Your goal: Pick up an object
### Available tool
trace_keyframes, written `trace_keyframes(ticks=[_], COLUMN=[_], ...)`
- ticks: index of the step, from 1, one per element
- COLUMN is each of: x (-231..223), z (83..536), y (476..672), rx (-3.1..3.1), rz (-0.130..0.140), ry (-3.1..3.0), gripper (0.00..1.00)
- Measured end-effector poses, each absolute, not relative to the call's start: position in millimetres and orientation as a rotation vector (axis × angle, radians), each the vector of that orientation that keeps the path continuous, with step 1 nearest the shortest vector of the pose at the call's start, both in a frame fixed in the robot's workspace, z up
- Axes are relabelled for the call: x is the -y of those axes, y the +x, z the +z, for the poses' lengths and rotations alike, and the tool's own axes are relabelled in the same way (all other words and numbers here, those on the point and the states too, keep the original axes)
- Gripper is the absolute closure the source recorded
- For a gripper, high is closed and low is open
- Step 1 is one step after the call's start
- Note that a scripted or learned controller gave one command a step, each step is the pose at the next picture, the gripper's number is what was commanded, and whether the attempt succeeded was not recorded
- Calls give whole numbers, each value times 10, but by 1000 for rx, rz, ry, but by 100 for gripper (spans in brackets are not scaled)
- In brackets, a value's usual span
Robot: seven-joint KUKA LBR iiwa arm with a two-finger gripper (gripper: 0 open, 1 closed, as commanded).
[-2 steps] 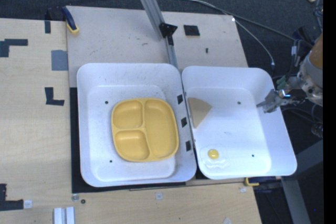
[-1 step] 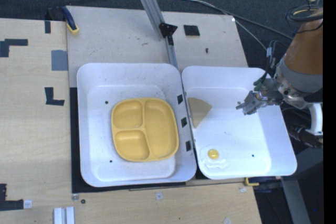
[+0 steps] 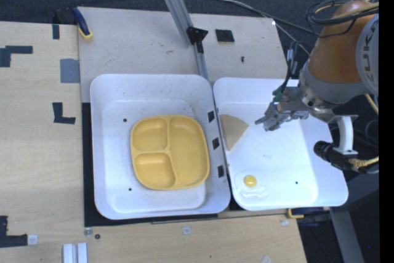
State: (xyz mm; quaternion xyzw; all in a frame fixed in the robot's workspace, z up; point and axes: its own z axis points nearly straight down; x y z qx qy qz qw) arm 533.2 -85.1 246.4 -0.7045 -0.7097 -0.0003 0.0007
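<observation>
Above right bin, gripper blurred; its grasp cannot be told.

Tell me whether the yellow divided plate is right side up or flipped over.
Right side up. The yellow divided plate lies flat in the left bin, and its three recessed compartments face the camera with the raised dividers between them visible.

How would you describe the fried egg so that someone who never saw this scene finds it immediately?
Look at the right white bin, the one under the robot's hand. The fried egg lies flat near that bin's front left corner. Its round yellow yolk on a white patch separates it from the tan wedge further back, which is plain and triangular.
</observation>
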Motion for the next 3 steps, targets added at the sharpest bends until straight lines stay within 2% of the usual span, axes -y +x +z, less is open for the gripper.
trace_keyframes(ticks=[3], x=[-701], z=[2264], y=[5474], rx=[2227], rz=[4], ry=[-2212], gripper=[100])
